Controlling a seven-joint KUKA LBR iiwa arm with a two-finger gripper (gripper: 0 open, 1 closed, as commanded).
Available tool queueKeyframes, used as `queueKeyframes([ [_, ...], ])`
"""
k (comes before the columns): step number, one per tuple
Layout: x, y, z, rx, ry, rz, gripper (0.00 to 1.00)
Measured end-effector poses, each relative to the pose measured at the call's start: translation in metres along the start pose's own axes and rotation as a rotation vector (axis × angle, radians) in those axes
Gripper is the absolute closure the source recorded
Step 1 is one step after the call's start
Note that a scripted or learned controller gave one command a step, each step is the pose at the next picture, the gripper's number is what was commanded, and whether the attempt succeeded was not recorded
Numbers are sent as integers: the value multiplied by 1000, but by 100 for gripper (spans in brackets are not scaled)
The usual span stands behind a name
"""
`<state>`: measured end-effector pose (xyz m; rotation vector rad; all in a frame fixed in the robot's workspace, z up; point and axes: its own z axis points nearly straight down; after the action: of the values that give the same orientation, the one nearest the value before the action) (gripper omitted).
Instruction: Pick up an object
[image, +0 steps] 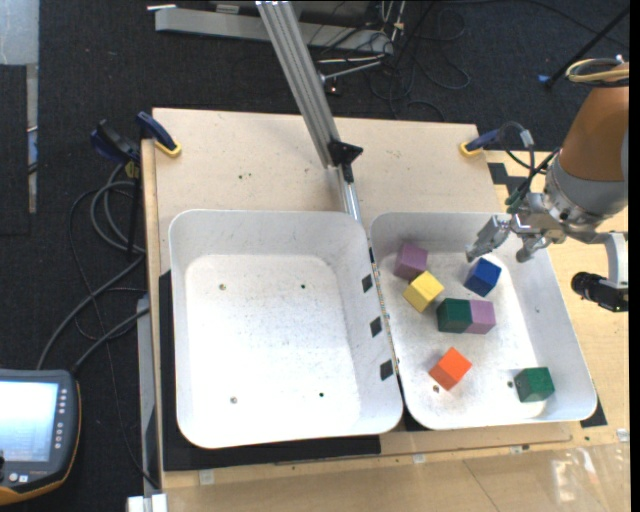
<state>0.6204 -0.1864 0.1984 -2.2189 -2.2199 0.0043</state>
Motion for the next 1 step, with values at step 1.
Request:
queueKeyframes([
  [1, 4, -6, 63, 3, 1, 0, 0],
])
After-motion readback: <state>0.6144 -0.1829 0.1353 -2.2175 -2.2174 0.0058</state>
